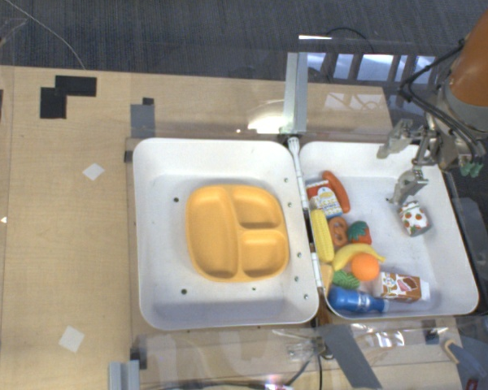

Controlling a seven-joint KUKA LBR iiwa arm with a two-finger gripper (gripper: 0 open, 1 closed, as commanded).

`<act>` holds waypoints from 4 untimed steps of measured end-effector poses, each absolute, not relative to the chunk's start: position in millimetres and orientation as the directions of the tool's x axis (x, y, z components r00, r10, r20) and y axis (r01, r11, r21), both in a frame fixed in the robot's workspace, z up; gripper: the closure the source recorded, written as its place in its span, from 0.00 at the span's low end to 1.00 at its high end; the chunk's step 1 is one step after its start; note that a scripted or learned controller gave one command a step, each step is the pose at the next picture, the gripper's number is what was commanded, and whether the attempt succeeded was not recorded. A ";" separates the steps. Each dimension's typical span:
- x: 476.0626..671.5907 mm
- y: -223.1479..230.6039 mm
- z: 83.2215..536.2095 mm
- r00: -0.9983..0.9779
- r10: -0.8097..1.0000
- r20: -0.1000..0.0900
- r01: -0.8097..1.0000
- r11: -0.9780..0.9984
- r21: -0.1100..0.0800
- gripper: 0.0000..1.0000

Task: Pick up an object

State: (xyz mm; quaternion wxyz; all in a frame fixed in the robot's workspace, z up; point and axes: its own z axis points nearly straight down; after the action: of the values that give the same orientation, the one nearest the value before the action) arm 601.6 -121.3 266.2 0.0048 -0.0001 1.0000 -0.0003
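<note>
A small white toy with red spots [414, 218] lies in the right bin [459, 299], just below the gripper [409, 187] (whether its fingers are apart or together, I cannot tell). Other toy foods crowd that bin's left side; a yellow divided plate [236, 232] sits in the left bin [159, 299].

At the middle of the frame I saw a shallow white plastic bin [159, 218] with a yellow divided plastic plate [236, 230] lying flat in it. Around it lay my pale wooden bench [57, 242], with black angular tape marks [67, 94] at upper left and dark grey carpet [187, 15] along the top.
</note>
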 end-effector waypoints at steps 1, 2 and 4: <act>625.4 -167.4 133.6 -0.995 0.100 0.006 0.100 0.995 0.002 0.00; 622.2 -205.5 100.0 -0.957 0.291 -0.010 0.291 0.957 0.001 0.00; 548.7 -205.7 144.3 -0.410 0.912 -0.006 0.912 0.410 0.006 0.00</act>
State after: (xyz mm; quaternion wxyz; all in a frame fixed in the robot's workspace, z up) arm 548.7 -205.7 144.3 0.0042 0.5433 0.8395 0.0011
